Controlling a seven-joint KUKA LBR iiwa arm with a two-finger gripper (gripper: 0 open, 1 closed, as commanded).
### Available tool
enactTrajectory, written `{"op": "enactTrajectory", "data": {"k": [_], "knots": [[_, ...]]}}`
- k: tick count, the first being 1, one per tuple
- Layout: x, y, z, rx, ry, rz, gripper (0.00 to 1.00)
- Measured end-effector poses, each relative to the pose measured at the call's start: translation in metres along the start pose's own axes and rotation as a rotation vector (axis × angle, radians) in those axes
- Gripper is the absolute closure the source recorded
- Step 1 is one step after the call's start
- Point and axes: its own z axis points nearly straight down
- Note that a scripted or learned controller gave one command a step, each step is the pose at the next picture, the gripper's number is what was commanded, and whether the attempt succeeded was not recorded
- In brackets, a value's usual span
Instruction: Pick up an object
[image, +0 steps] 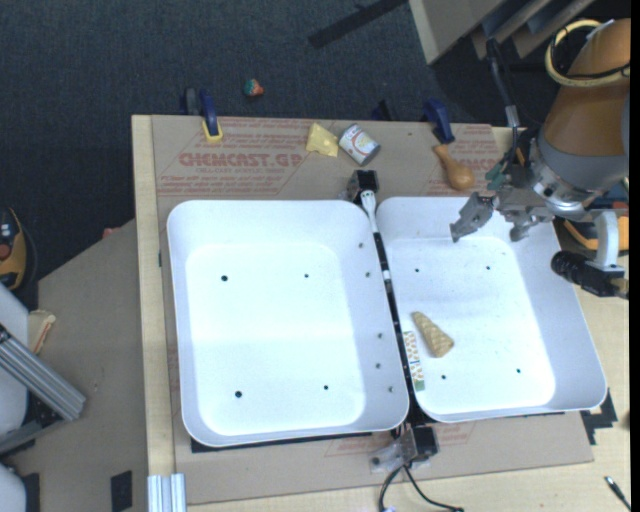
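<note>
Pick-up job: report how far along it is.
Done: nothing lifted; the tan cone-shaped object lies on the floor of the right white bin. In hand: the open two-finger gripper hovers over that bin's far end, holding nothing. Left: reach the cone, grip it and lift.

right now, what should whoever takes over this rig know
Gripper: open, holding nothing, above the far edge of the right bin.
Tan cone-shaped object: lying in the right bin near its left wall, apart from the gripper.
Left bin: beside the right one, touching along the middle.
Yellow piece, small carton and orange object: on the bench behind the bins.
Done: nothing picked.
Left: come down on the cone, close, lift.
</note>
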Motion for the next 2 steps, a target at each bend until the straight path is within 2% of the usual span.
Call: {"op": "enactTrajectory", "data": {"k": [1,2], "knots": [[0.0,0.001,-0.011,-0.003,-0.001,-0.001,1.0],[0.029,0.001,-0.217,-0.024,-0.004,-0.004,1.0]]}}
